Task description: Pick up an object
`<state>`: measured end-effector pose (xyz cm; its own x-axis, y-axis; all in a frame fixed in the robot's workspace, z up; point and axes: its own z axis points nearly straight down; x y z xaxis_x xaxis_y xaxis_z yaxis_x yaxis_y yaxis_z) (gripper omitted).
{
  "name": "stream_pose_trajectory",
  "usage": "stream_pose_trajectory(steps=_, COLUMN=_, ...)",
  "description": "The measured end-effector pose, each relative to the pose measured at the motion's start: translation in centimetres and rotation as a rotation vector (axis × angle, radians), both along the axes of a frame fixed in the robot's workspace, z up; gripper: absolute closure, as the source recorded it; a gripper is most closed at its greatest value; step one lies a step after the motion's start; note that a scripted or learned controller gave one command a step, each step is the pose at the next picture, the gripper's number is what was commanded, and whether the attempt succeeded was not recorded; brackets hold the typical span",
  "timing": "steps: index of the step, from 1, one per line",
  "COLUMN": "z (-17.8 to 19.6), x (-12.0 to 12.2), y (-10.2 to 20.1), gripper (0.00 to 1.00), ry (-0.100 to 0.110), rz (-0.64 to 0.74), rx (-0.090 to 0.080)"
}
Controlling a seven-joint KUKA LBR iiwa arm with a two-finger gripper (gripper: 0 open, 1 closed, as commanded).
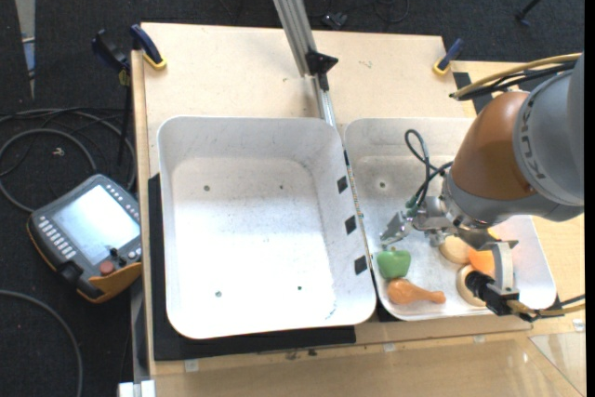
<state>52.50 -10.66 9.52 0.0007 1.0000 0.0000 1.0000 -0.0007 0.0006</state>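
Nearest the lens, along the front rim of the right bin [539, 267], lie the small things: an orange drumstick-shaped toy [415, 294] on its side, and to its right a tan ring-shaped piece [472, 285] partly behind a black and grey part of the arm's wrist. Just behind the drumstick sits a green apple-like toy [393, 264], close to the wall shared by the two bins. An orange block [481, 260] and a pale rounded piece [455, 248] lie to the right of the green toy, partly under the arm.

Directly above the green toy hangs the gripper [398, 229], its metal fingers pointing down and left; whether they are spread or closed cannot be told, and nothing is seen between them. Behind it rises the arm [521, 158], orange band and grey shell, with a black cable looping off the wrist.

Left of all this is the left bin [177, 200], white and speckled. A teach pendant [85, 235] rests on the floor farther left. At the far end a metal pole [288, 0] slants away over the wooden bench [232, 70].
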Motion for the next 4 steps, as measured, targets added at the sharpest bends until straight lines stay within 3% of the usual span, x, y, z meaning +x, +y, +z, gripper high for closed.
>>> stream_pose_trajectory(steps=1, z=1.1, x=0.1, y=0.0, gripper=1.0, ry=-0.002, rz=0.0, rx=0.0)
stream_pose_trajectory(steps=2, z=5.5, x=0.6, y=-0.4, gripper=1.0, ry=-0.004, rz=0.003, rx=-0.001)
stream_pose_trajectory(steps=4, z=17.7, x=2.0, y=-1.0, gripper=1.0, ry=-0.007, rz=0.004, rx=-0.002)
